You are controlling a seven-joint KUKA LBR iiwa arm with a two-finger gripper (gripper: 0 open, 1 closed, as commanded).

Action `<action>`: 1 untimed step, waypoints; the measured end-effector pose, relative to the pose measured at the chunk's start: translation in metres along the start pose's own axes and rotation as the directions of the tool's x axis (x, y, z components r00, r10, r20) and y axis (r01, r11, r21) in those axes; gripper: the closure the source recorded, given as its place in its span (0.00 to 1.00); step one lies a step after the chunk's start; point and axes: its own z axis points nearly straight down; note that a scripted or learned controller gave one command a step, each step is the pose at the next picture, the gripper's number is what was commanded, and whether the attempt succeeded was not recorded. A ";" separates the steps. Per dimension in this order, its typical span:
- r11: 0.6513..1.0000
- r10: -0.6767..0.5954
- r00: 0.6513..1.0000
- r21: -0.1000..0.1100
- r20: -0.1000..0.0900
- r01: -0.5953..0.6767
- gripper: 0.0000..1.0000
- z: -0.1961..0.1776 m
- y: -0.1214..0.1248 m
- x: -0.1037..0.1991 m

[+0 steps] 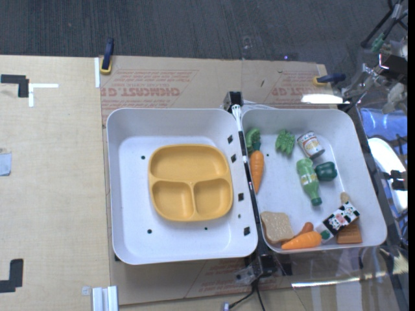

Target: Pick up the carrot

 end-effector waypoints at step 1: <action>1.000 -0.008 1.000 0.003 0.005 0.008 1.00 -0.007 0.002 0.001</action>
